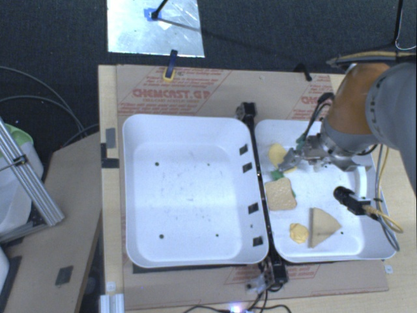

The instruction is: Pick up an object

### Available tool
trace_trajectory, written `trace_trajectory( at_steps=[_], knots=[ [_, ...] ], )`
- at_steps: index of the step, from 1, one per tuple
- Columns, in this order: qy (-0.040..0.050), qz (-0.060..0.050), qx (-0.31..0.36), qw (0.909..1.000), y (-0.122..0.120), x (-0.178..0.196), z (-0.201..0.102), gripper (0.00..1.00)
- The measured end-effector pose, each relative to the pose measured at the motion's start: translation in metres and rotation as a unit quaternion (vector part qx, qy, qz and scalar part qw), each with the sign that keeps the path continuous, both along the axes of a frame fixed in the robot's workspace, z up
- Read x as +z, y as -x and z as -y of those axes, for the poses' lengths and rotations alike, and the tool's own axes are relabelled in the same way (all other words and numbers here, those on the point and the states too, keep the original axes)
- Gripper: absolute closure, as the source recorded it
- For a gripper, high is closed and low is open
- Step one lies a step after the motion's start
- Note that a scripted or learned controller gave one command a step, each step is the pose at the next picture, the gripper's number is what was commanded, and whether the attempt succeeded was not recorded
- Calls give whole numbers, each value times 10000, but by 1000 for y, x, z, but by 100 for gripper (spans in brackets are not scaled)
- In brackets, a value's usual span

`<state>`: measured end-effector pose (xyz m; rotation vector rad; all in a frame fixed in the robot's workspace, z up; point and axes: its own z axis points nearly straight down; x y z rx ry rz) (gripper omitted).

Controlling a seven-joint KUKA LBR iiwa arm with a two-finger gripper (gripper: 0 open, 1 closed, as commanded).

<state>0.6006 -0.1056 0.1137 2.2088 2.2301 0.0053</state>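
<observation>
Hand (287,165) grip unclear; by rough tan square (281,194), smooth yellow lump (277,153).

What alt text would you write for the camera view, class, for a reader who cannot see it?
A grey robot arm reaches from the right into the right white bin, its gripper low beside a yellow lump. That bin also holds a tan square, a tan wedge and a small yellow piece.

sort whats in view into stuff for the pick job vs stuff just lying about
For the job: gripper; right bin holding yellow lump, tan square, small yellow piece, tan wedge.

Lying about: left bin; metal sheet; cardboard.
</observation>
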Motion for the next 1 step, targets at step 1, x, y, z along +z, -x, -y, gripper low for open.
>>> trace_trajectory(
  at_steps=[1],
  knots=[
    [6,8,-28,10000,2,14,4,100]
  ],
)
